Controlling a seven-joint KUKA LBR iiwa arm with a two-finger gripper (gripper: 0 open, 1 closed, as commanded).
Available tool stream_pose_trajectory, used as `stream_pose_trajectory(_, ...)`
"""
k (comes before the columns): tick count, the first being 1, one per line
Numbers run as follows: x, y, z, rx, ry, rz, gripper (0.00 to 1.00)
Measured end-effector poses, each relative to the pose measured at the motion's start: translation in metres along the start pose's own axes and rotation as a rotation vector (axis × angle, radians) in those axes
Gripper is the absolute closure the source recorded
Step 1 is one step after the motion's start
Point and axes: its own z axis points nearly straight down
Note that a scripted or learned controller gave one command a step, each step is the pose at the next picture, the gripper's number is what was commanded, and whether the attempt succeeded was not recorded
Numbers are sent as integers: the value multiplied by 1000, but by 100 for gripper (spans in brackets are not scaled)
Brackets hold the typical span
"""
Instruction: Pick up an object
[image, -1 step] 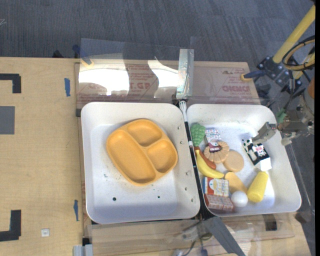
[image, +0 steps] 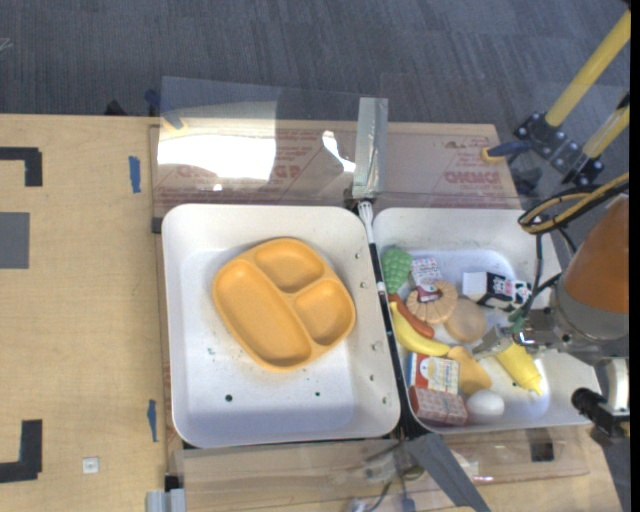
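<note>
The right bin (image: 560, 420) holds a pile of toy foods. Among them are a yellow banana (image: 418, 335), a round tan cookie (image: 465, 320), a green piece (image: 397, 266), a white egg (image: 487, 404) and a red and white carton (image: 438, 385). A black and white packet (image: 497, 288) lies at the back. My gripper (image: 507, 338) reaches in from the right and hangs low over the pile, just right of the cookie and above a yellow lemon-like piece (image: 523, 370). The arm's orange band (image: 603, 262) and grey wrist hide the bin's right side.
The left bin (image: 190, 330) bears an orange divided plate (image: 284, 301) at its middle. A ridge (image: 385, 330) separates the two bins. Clear plastic sheeting and cardboard (image: 300, 155) lie behind them. Yellow poles (image: 590, 70) stand at the upper right.
</note>
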Motion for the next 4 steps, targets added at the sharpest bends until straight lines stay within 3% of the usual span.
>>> stream_pose_trajectory(1, 88, 56, -80, -2, 4, 137, 0)
stream_pose_trajectory(2, 84, 54, -78, 4, 1, 143, 0)
stream_pose_trajectory(3, 41, -3, -22, -21, -3, 205, 0)
stream_pose_trajectory(4, 23, 23, -68, 0, 0, 182, 0)
